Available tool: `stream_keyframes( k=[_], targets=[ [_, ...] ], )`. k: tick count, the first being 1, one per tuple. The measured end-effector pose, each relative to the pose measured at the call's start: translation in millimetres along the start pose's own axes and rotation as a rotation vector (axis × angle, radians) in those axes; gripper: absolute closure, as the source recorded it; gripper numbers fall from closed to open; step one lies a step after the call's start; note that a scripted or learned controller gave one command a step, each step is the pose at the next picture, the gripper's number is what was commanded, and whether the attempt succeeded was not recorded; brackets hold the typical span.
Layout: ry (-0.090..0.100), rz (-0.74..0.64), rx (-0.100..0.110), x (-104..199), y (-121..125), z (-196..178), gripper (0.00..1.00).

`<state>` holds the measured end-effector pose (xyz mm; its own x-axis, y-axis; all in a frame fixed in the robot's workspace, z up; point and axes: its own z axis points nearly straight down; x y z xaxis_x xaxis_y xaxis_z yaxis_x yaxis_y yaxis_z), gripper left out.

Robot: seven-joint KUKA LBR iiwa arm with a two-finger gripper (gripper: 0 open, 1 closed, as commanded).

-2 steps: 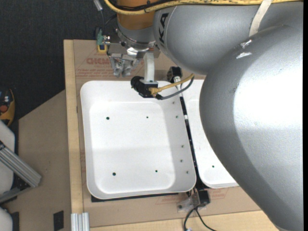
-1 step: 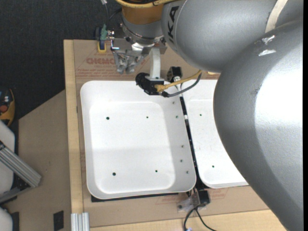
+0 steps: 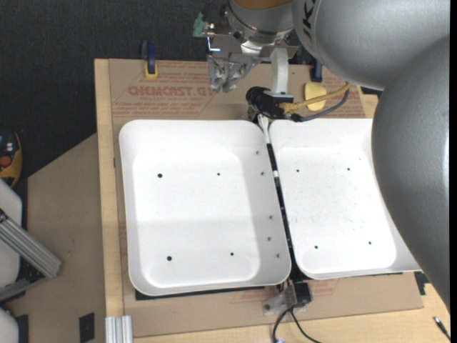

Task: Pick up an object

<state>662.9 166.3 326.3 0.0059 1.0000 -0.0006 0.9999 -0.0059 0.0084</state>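
Gripper (image 3: 227,77), two-finger, grey metal, on the grey KUKA arm with orange wrist band (image 3: 371,27): it is hanging over the tan printed board (image 3: 171,91), just behind the back rim of the shallow white plastic bin on the view's left (image 3: 128,191), not over the bin floor. How far it is standing open I cannot tell, since the tip is reading as one blurred grey cluster; nothing is visibly sitting in it.

Object to pick: its place cannot be told. The left bin and the shallow white plastic bin on the view's right (image 3: 335,263) are presenting white floors marked with small dark dots.

Other items: a thin black cable (image 3: 275,177) is running along the seam between the bins; a blue clamp (image 3: 150,58) and a pale yellow piece (image 3: 314,91) are sitting at the board's far edge.

Progress, as a judgement: no pick is looking accomplished. Finding a target, descending, closing and lifting are all remaining.
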Motion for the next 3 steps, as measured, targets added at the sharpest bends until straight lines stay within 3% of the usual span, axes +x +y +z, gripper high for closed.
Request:
stream_keyframes(
  k=[1,2,3],
  targets=[
    [0.001,-0.011,0.016,62,1,79,1.0],
    [0.001,-0.002,0.002,14,4,33,1.0],
    [0.001,-0.002,0.001,-31,5,-12,1.0]
  ],
)
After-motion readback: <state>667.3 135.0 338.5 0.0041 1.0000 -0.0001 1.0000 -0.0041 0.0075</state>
